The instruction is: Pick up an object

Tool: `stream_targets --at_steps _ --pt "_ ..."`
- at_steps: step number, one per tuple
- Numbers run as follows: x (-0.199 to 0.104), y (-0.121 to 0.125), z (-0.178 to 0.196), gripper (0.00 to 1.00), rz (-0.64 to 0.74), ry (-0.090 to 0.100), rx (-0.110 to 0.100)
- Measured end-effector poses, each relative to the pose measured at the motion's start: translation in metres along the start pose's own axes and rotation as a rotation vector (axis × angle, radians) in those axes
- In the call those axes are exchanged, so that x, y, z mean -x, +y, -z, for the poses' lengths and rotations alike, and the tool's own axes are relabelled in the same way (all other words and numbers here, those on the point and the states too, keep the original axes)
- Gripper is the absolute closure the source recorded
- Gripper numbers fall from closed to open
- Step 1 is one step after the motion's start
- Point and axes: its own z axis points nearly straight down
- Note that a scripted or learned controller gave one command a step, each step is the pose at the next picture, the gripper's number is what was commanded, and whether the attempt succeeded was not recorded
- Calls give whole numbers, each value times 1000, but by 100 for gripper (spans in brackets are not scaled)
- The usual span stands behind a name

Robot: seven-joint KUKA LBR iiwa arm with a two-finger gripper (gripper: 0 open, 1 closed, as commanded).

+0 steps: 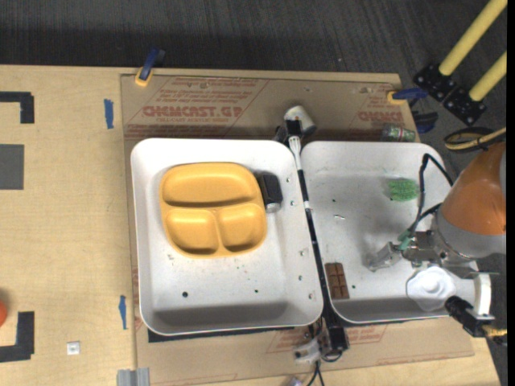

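My gripper (385,256) hangs low over the right bin (354,163), near its middle, with the grey arm and its orange band (481,203) reaching in from the right. A small green object (402,189) lies on the bin floor behind the gripper, apart from it. A brown ridged bar (336,280) rests at the bin's front left corner, left of the gripper. In the left bin (217,296) a yellow divided plate (213,207) lies toward the back, with a small dark grey block (269,190) touching its right edge.
Both bins sit on a cardboard sheet (193,107) held by blue clamps (149,63). A black cable (425,185) loops over the right bin's far right. Yellow poles (475,30) stand at the upper right. The divider between the bins (310,232) runs close to the brown bar.
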Motion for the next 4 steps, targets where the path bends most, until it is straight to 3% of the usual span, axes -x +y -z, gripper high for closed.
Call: stream_targets --at_steps 1,2,3,4 --pt "-9 0 0 0 482 1 1" --pt "-46 -3 72 0 558 0 1" --pt "44 3 47 0 496 -2 2" --pt "12 1 25 0 528 2 -1"
